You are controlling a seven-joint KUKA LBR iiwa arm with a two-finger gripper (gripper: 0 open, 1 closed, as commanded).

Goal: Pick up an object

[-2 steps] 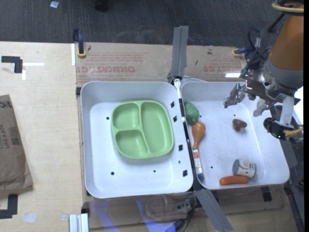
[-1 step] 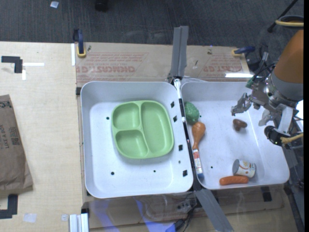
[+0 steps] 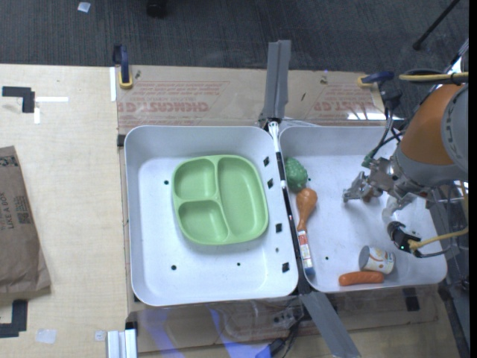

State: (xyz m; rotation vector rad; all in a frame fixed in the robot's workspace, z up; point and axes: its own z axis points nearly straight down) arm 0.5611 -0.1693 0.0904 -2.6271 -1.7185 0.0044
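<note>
In the right-hand white bin (image 3: 328, 149), the nearest candidates to my two-finger gripper (image 3: 363, 190) are a small squat cup with a pale printed wrap (image 3: 376, 259) and an orange plastic carrot (image 3: 361, 278) lying just beside it near the front wall, while an orange drumstick-shaped toy (image 3: 305, 203) and a green knobbly lump (image 3: 296, 172) sit against the divider. The gripper hangs over bare floor in mid-bin with nothing between its fingers, which look spread apart. I'd choose the carrot, centre above it and close across its narrow width, well apart from the green three-compartment plate (image 3: 220, 198) in the left bin (image 3: 141, 222).

Brown paper bag (image 3: 21, 222) beside bins (image 3: 141, 222)
</note>
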